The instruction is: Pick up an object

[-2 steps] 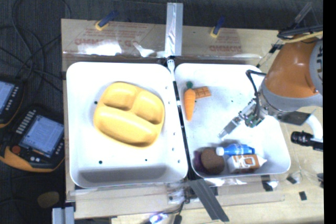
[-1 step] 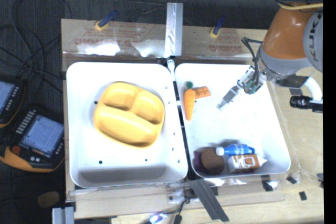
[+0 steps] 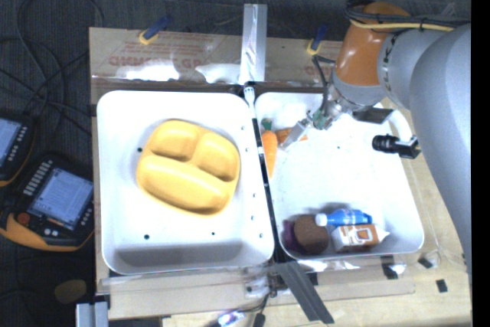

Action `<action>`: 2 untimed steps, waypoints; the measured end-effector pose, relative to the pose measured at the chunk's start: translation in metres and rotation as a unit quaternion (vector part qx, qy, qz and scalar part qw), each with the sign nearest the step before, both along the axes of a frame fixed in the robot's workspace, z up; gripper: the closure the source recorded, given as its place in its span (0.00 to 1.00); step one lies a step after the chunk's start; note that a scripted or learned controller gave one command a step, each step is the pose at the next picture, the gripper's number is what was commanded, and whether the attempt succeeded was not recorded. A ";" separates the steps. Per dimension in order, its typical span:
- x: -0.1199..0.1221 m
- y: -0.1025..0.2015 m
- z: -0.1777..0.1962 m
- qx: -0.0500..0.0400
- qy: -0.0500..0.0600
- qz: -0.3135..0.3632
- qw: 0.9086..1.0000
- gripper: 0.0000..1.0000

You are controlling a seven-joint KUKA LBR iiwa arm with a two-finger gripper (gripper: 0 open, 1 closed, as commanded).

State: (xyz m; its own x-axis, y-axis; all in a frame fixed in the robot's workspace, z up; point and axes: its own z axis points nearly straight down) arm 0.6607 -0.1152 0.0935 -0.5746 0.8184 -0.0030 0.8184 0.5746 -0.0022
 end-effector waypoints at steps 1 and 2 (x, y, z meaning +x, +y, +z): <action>-0.010 0.007 -0.004 -0.002 -0.006 0.034 0.999 0.00; -0.009 0.007 0.006 -0.003 -0.008 0.034 0.999 1.00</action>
